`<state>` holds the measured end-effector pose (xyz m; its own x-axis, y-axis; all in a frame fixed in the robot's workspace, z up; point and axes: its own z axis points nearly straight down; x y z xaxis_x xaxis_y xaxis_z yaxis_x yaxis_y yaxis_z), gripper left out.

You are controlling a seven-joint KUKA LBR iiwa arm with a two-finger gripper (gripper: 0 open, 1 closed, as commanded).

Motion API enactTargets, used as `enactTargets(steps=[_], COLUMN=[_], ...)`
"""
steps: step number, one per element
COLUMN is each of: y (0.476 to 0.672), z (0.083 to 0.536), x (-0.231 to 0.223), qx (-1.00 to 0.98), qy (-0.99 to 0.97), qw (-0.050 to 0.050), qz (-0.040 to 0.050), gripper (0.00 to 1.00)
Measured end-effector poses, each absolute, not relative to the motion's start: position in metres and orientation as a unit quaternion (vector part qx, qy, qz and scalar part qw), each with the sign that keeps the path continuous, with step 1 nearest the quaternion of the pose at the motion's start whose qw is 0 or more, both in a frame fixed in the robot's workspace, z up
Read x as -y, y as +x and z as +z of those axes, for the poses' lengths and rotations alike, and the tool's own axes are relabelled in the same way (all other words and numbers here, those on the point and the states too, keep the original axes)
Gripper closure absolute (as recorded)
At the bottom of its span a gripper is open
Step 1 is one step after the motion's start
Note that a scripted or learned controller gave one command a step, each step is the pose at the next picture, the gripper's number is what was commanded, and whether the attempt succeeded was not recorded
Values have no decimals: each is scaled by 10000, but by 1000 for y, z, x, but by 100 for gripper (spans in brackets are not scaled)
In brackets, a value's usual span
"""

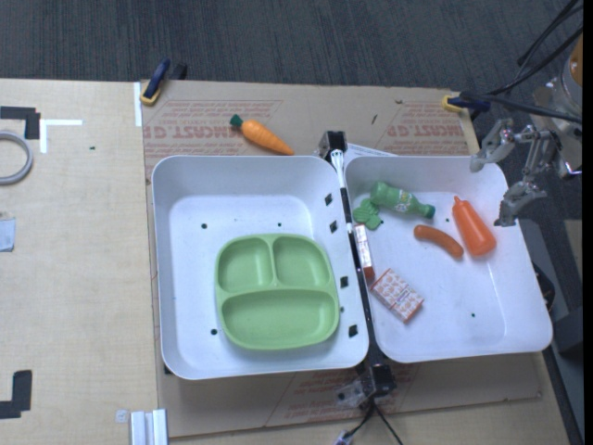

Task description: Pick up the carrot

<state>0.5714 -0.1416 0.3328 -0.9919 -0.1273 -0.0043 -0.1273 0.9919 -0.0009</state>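
Carrot (263,135) on cardboard behind left bin (176,248), far from jaws (508,179).

The arm (567,91) is cut off by the right edge.

The carrot (262,135) lies on the cardboard (389,123) behind the left bin (176,276), outside both bins. In the left bin is a green plate (276,291) with three sections. The right bin (482,327) holds a green bottle (401,199), a sausage (438,240), an orange bottle (473,226), a small box (397,295) and a green piece (368,216). The gripper (508,179) is at the right bin's far right corner, holding nothing.
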Motion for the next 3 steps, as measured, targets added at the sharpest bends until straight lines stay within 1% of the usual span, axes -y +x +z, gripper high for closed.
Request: enactTargets(steps=[1,2,3], y=[569,592,626], z=[281,266,275], x=[129,146,125], qx=[-9929,-9759,-9547], qy=[-1187,-2184,-2976], qw=[18,25,31], qz=[0,-3,-4], gripper=[0,0,0])
